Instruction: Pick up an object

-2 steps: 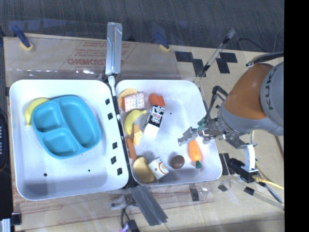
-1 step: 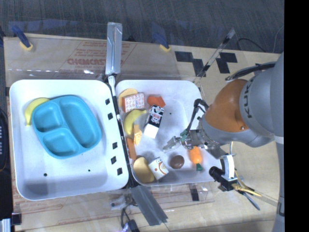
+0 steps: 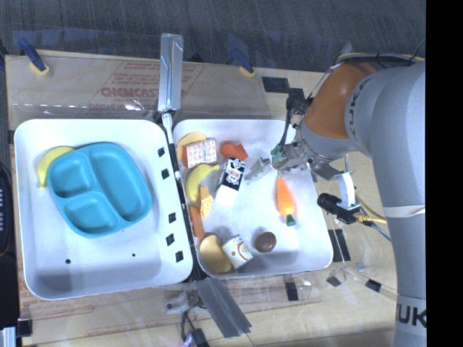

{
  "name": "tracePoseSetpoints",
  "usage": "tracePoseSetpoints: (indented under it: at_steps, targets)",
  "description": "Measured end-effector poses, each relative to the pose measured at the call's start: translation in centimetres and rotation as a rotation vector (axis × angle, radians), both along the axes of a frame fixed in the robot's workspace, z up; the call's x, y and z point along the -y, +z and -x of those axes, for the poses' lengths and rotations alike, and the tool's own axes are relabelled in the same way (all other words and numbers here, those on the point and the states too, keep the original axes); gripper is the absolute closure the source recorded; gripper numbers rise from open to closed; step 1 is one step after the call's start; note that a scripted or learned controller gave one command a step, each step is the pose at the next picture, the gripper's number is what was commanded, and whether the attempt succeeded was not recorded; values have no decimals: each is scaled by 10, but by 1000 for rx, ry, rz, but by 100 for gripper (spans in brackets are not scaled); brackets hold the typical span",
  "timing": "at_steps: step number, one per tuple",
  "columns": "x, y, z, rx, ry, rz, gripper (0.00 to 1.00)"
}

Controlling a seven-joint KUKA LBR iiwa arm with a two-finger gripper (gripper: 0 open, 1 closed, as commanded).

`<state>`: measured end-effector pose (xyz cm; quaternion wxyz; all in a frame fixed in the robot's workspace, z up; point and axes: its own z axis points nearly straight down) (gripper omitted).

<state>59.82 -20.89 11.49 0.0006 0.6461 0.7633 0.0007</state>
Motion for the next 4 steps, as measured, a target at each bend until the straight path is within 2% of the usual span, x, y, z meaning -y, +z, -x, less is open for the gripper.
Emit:
tracePoseSetpoints:
  at_steps: [1, 2, 3, 4]
  targets:
    - [-1, 10, 0, -2, 5, -1, 100]
    - [-1, 9, 0, -2, 5, -1, 0]
    - [-5, -21, 81, 1, 79, -8, 0]
    - [0, 3, 26, -2, -201, 0, 0]
